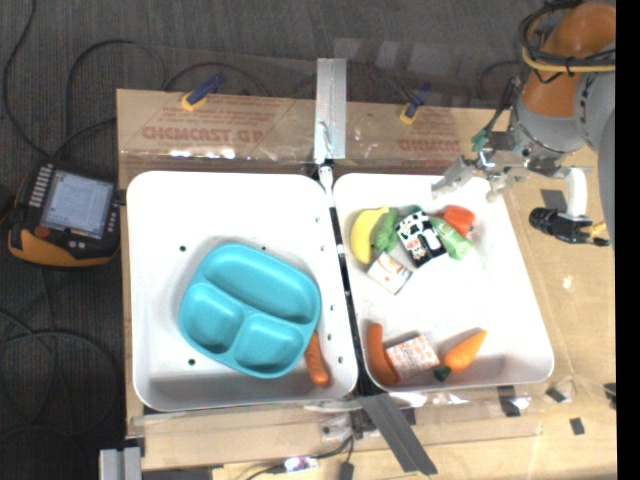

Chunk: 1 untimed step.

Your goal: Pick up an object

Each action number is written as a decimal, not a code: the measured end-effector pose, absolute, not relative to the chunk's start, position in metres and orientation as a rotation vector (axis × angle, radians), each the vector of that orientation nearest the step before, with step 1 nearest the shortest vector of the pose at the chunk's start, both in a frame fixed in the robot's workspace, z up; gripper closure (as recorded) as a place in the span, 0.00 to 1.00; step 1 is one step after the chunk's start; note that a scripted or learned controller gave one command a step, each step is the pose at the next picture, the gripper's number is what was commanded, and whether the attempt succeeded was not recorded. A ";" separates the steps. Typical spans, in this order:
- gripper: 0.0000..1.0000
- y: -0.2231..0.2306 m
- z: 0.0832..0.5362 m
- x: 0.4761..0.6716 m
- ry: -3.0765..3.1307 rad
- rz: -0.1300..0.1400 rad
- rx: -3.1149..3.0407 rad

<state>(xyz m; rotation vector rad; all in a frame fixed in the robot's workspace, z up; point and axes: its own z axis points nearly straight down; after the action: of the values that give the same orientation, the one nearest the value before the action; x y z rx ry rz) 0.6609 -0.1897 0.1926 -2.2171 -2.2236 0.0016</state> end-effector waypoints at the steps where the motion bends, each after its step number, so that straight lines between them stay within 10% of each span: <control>1: 0.00 -0.223 0.254 0.642 -2.067 0.005 -2.367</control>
<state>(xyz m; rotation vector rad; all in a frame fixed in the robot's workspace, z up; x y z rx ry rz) 0.6421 -0.2231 0.2536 -2.3670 -2.0670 0.0047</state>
